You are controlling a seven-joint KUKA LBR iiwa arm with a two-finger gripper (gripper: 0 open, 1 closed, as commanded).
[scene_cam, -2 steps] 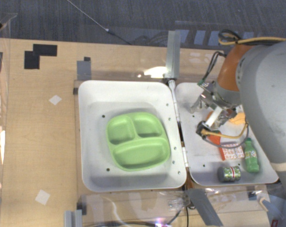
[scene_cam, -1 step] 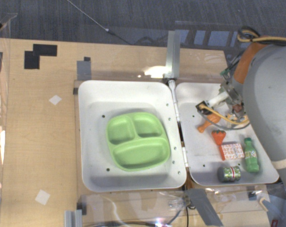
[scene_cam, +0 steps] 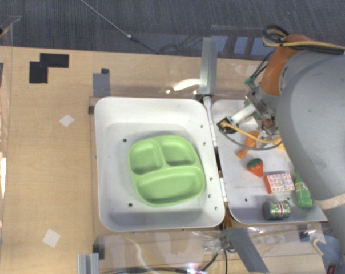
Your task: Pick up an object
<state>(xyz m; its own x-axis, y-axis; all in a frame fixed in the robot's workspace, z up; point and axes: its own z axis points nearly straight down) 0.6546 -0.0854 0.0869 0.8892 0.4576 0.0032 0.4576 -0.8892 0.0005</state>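
Note:
My gripper (scene_cam: 263,123) hangs over the back of the right bin (scene_cam: 236,194), largely hidden by the grey arm and wrist. Just below it lies a small orange carrot-shaped piece (scene_cam: 244,148). Further forward sit a red strawberry toy (scene_cam: 255,166), a red and white box (scene_cam: 279,181), a green bottle (scene_cam: 302,193) and a small can on its side (scene_cam: 276,209). I see nothing held by the gripper.
The left bin (scene_cam: 112,130) holds a green divided plate (scene_cam: 167,170) near its middle. A metal divider post (scene_cam: 209,67) stands between the bins at the back. The arm's bulk covers the right bin's right side.

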